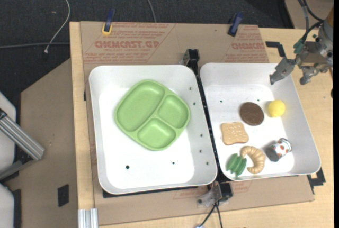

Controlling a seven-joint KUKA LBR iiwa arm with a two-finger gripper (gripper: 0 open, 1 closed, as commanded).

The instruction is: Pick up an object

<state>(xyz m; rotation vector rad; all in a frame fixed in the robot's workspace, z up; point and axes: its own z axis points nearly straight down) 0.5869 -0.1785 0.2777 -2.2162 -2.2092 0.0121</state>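
So the left bin [106, 169] just has the green divided plate [152, 114] sitting in it; the right bin [222, 79] has all the pickable stuff, cracker [233, 133], brown cookie [251, 114], green leafy thing [234, 164], croissant [254, 158], yellow ball [276, 108], and a little black-and-white toy [277, 149]. The gripper [293, 74] hangs over that bin's far right corner, fingers spread apart, nothing between them; looks like the approach stage to me, next it'd need to get over one item, probably the ball, then drop down and close.

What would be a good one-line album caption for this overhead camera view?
Open gripper poised above the right bin of toy food, beside a green divided plate in the left bin.
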